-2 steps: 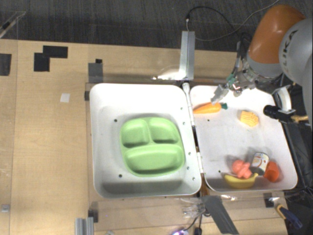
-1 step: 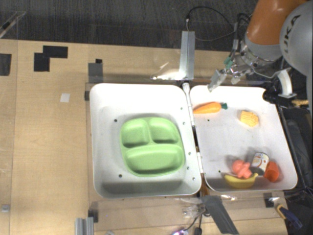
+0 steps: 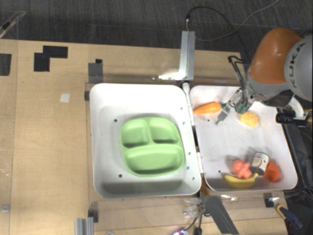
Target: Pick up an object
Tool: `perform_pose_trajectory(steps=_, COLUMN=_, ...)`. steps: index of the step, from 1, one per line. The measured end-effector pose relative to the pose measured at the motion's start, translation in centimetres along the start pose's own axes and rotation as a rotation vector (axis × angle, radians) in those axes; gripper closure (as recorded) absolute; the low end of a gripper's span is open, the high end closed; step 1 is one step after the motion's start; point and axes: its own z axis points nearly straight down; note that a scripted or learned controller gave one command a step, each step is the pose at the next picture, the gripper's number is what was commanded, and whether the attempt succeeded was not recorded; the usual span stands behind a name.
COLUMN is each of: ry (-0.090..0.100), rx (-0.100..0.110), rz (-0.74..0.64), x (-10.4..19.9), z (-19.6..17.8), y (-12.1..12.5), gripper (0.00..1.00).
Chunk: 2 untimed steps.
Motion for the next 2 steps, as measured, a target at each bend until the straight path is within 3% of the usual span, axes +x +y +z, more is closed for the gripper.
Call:
perform_pose_trajectory(steps=1, ry=-0.008, rx=-0.005, rz=0.17, x=-1.1, z=3.1, y=2.6, gripper=0.0)
perform_pose_trajectory(steps=2, ry=-0.028, rx=-0.01, rz=0.169, x=-1.7, z=1.3, y=2.5, gripper=1.0)
